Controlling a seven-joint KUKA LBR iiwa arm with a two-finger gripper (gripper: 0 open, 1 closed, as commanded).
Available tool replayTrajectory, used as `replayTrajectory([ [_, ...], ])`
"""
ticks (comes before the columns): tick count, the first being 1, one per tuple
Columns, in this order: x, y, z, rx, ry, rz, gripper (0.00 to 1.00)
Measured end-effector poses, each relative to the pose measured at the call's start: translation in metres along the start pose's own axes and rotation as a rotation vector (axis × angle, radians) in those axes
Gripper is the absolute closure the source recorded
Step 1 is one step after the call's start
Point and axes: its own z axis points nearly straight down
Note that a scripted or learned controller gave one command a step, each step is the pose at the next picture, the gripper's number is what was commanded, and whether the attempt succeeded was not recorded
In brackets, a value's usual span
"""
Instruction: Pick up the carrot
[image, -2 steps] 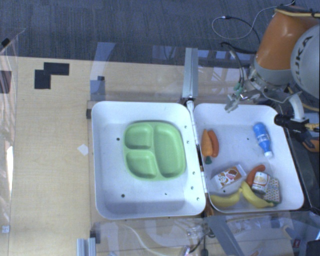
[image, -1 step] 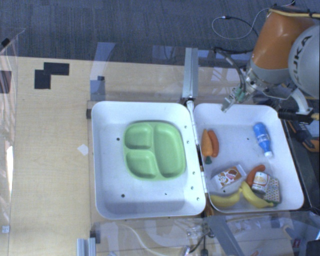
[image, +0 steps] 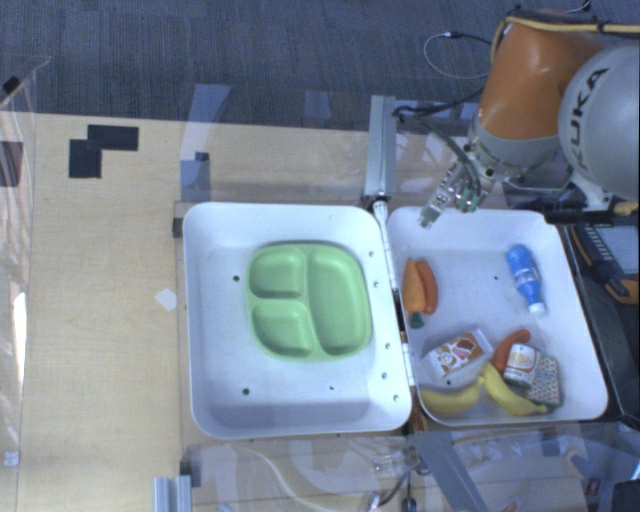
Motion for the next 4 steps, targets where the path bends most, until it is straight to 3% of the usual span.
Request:
replayTrajectory([
  [1, 0.054, 0.031, 0.01, 0.0, 0.003, -0.235, 1.0],
  [2, 0.014, -0.057, -0.032, -0.001, -0.004, -0.852, 1.0],
  [3, -0.006, -0.003, 0.028, -0.003, -0.002, -1.079, 1.0],
  [4, -0.037, -0.046, -0.01, -0.002, -0.006, -1.288, 1.0],
])
